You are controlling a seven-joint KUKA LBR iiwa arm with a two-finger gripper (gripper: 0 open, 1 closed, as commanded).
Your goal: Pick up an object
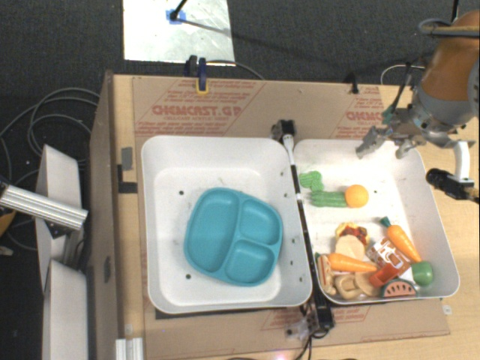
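Toys [371,265] lie piled in the near corner of the right bin [442,235], so close together that several are hard to name; I can make out two orange carrots [401,241], a green round piece [422,273] and a slice like a watermelon [398,289] at the near rim, while the pale items under them stay unclear. A little farther in the same bin, an orange ball [357,195] rests touching the end of a green toy [317,189], which lies just beside the divider between the bins. In the left bin [172,163] a blue tray with three compartments [234,235] sits tilted, and nothing lies in it. Both bins rest on a sheet of cardboard [225,103] with red print. Above the far right corner of the right bin hangs the gripper [388,141], its two fingers spread apart, nothing between them, well apart from the toys. The arm [450,73] behind it is cut off by the right edge. Farthest away, a pale sheet [180,21] lies on the dark floor.
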